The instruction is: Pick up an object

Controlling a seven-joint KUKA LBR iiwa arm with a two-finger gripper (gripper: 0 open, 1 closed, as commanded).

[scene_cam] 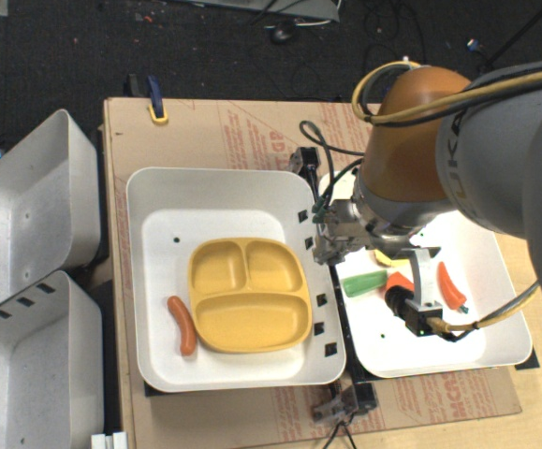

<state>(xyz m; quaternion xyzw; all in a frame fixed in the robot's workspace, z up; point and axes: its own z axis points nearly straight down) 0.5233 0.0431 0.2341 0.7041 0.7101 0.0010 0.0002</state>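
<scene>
My gripper point(375, 253) hangs low over the left part of the right bin point(495, 349), largely covered by the grey and orange wrist. Just below it lies a green block point(362, 282), with a small orange piece point(400, 281) beside that. A bit of yellow point(384, 258) peeks out under the wrist. A red-orange carrot-like piece point(451, 288) lies further right. In the left bin point(149, 204) rest a yellow divided plate point(249, 294) and a red-orange sausage point(183, 325) to the plate's left.
The two bins meet along a ridge point(331, 293) right beside the gripper. Brown board point(205, 134) surrounds the bins, and white containers point(27, 223) stand off the bench at the left. Cables run by the wrist.
</scene>
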